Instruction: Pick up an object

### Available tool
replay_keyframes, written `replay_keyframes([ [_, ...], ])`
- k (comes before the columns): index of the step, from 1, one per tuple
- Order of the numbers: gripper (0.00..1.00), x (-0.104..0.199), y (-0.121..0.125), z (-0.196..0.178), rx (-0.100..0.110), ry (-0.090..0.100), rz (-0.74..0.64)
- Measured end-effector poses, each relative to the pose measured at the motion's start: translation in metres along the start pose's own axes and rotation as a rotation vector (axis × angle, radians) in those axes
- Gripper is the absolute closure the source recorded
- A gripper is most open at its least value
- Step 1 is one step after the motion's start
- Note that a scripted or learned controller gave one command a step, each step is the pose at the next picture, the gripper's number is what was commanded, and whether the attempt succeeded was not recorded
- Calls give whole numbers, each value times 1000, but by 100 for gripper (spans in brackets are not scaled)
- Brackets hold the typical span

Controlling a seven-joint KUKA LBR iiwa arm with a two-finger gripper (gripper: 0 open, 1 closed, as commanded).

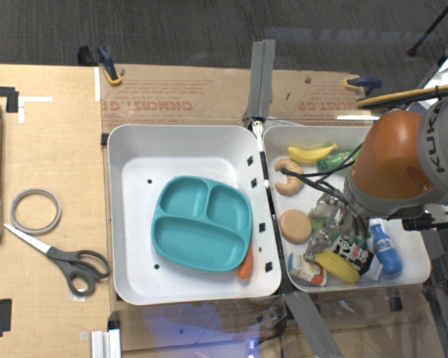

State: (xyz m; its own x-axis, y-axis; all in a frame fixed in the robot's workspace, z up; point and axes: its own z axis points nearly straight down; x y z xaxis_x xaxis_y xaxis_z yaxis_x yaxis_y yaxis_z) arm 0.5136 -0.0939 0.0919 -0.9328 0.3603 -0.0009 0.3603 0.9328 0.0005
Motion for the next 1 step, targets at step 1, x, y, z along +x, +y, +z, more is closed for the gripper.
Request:
replay_keyframes([
  [1,0,-56,-78,-60,0,-3,-8],
])
